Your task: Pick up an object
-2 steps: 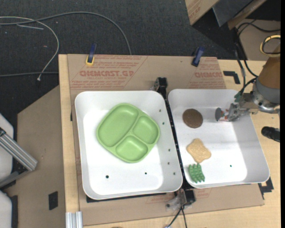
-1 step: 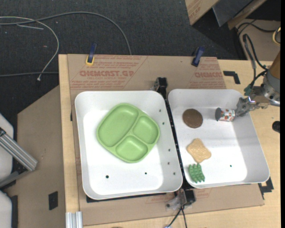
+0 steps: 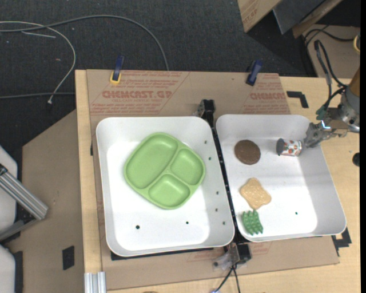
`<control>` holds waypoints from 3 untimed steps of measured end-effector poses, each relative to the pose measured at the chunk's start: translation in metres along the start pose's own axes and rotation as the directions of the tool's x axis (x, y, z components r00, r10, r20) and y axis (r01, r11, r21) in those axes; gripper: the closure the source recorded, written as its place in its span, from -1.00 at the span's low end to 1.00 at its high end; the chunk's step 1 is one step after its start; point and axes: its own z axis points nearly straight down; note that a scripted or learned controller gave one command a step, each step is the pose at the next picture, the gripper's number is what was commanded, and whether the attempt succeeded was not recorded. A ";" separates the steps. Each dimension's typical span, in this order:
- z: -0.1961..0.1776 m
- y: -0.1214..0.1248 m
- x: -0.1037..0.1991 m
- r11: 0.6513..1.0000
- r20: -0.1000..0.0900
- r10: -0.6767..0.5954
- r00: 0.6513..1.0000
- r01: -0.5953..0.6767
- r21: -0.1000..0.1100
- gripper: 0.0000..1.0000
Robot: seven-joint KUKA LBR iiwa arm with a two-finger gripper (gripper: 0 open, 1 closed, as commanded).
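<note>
The right bin [image 3: 320, 194] holds a small can [image 3: 290, 147] lying on its side near the far right corner. A round brown cookie [image 3: 247, 151] lies to the can's left. A tan cracker [image 3: 255, 193] and a green toy vegetable [image 3: 251, 222] sit toward the bin's near left corner. My gripper [image 3: 315, 136] hangs at the bin's far right edge, just right of the can and close to its end. Nothing is visibly held.
In the left bin [image 3: 114, 223] lies a green divided plate [image 3: 164, 170], tilted diagonally. Black clamps [image 3: 206, 107] sit between the bins at the back. Cables and cardboard boxes [image 3: 274, 14] lie beyond the bench.
</note>
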 end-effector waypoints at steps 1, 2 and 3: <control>-0.010 0.003 0.061 1.000 -0.004 -0.005 1.000 0.005 0.004 1.00; -0.003 0.003 0.111 1.000 -0.004 -0.005 1.000 0.005 0.006 1.00; 0.003 0.001 0.166 1.000 -0.003 -0.003 1.000 0.003 0.006 1.00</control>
